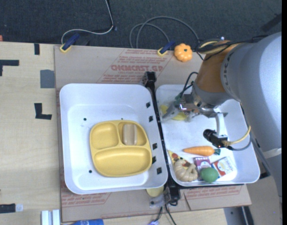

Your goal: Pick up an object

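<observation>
My gripper (180, 108) is low in the far left corner of the right bin (248, 172), under the grey arm and its orange band. A small yellow object (173, 115) lies right at its tip, partly hidden by it; whether they touch is unclear. Nearer the front of the same bin lie an orange carrot (198, 150), a green ball (209, 175), a beige lumpy item (185, 170) and two red-and-white packets (224, 165).
The left bin (68, 125) holds a yellow divided plate (120, 149) with a tan piece (129, 134) in one compartment. A small orange pumpkin (183, 52) sits on the cardboard behind the bins. Cables loop at the back.
</observation>
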Controlling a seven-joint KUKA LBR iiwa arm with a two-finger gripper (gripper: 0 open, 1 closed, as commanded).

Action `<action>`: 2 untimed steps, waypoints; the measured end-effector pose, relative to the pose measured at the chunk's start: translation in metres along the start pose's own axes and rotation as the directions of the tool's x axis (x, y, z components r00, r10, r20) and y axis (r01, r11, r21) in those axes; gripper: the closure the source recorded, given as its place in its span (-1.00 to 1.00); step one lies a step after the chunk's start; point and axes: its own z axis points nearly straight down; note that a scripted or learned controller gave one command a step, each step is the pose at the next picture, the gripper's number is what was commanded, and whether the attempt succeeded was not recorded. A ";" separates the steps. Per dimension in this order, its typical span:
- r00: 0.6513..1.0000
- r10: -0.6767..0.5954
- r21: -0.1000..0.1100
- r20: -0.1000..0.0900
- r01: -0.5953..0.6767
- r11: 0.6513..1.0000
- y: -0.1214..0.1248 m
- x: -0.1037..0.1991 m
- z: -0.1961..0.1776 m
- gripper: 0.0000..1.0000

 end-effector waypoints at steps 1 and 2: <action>1.000 0.013 0.038 -0.002 -0.013 0.999 0.052 -0.009 0.010 -1.00; 1.000 0.015 0.038 0.002 -0.015 0.999 0.049 -0.011 0.001 1.00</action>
